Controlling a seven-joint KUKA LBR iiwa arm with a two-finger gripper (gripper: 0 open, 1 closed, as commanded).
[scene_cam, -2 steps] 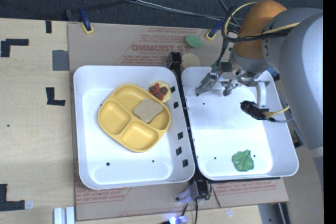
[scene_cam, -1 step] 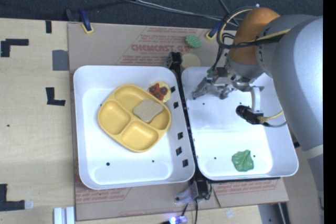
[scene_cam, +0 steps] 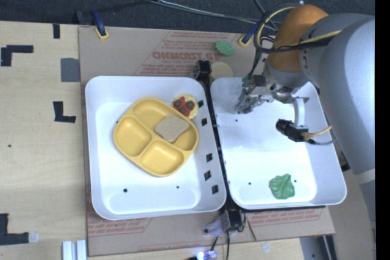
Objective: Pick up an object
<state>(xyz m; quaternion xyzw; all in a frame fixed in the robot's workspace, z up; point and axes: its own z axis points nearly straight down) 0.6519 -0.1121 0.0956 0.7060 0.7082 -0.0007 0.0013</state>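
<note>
The gripper (scene_cam: 247, 101) hangs low over the far end of the right white bin (scene_cam: 329, 192). The flat, crinkled green leaf-shaped piece (scene_cam: 281, 186) lies well apart, toward that bin's near edge. Whether the jaws stand wide or narrow cannot be told; nothing visibly sits between them.

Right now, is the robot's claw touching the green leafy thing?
Apart. The camera view shows the gripper up in the right bin, the green leafy thing lying far below it.

We note a yellow sectioned tray (scene_cam: 152, 137) lying flat in the left bin, a tan slab (scene_cam: 171, 127) resting at its centre. A red-and-yellow item (scene_cam: 184, 105) touches its upper rim. A green leaf (scene_cam: 282, 186) lies flat in the right bin's near corner.
</note>
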